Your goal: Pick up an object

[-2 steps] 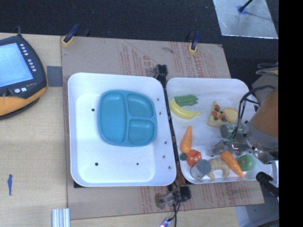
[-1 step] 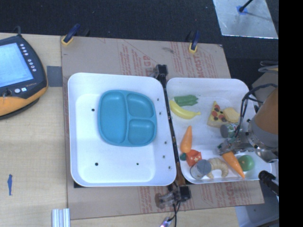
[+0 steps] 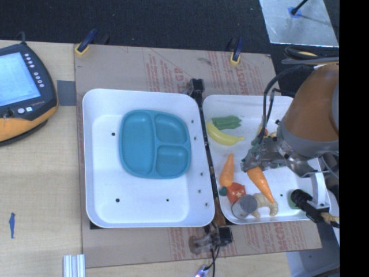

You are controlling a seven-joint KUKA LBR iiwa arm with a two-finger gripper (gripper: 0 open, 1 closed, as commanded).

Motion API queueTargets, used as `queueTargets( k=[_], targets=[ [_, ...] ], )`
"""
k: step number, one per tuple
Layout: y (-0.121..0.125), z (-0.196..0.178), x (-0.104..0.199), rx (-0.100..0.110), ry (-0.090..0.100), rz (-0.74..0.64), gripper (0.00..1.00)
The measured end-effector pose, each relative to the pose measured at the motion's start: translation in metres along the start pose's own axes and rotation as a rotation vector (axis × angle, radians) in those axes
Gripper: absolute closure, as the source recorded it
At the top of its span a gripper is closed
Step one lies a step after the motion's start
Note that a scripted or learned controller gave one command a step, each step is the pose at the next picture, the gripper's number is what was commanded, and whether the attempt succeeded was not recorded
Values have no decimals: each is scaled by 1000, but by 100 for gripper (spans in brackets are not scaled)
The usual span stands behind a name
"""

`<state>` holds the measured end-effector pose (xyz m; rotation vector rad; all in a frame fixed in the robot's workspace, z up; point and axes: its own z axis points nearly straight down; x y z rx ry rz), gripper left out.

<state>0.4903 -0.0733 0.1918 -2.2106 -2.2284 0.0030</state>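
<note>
white bins: two, side by side on cardboard-covered bench. left bin point(image 3: 98, 172) holding a teal divided plate point(image 3: 154, 144). right bin point(image 3: 222, 105) holding the candidate objects: green vegetable piece point(image 3: 226, 122) near the far wall, yellow banana point(image 3: 223, 135) just beside it, one orange carrot point(image 3: 227, 171) near the dividing wall, a second orange carrot point(image 3: 260, 181) toward the middle, a red piece point(image 3: 236, 193), a grey round item point(image 3: 247, 205) and a pale item point(image 3: 268, 203) near the front wall.

gripper point(image 3: 258, 156): lowered over the right bin, directly at the thick end of the second carrot, close to touching. state of the pincer: cannot tell; mechanism too dark and cluttered to read. no object visibly between its parts.

progress, judged: approach stage complete or nearly so; grasp not confirmed; lift not yet done. all objects resting on the bin floor. remaining: close on a target, likely the second carrot, then raise clear of the bin. risk: slipping off the carrot's tapered body.
</note>
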Motion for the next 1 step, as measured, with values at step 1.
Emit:
queueTargets(
  k=[1],
  targets=[
    [-13,-19,71,0,-1,-1,100]
  ],
)
